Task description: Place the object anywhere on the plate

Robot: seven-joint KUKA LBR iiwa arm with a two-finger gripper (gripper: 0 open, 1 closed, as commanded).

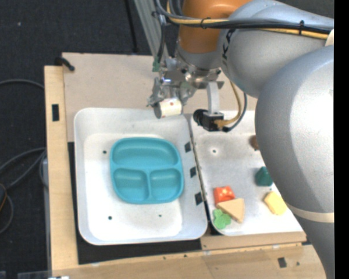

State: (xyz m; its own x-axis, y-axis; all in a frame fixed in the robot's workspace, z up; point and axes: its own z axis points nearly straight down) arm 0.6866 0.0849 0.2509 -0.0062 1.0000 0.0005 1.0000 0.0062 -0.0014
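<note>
Pincer (170,100) hung over the far edge of the left bin (87,127), and between its fingers sat a small white cylinder (171,107), clamped and lifted clear of the bin floor. That cylinder lay on its side, its long axis running roughly left to right across the view, tipped a little upward at the right. A spot of red or orange showed on its right end face, though it was too small to make out properly.

Below and nearer to the camera, the teal plate (146,170) rested flat in the middle of the left bin. It had three compartments, one long one at the far side and two smaller ones at the near side. The cylinder was beyond the plate's far rim, near it but not above it.

In the right bin (232,150) several things lay by the near corner: a red block (224,193), a tan wedge (232,209) just beside it, a green piece (221,218) touching the wedge, a yellow block (274,203) and a dark green lump (263,176) partly hidden by the grey arm (291,97). Both bins stood on the tan counter (104,80).
</note>
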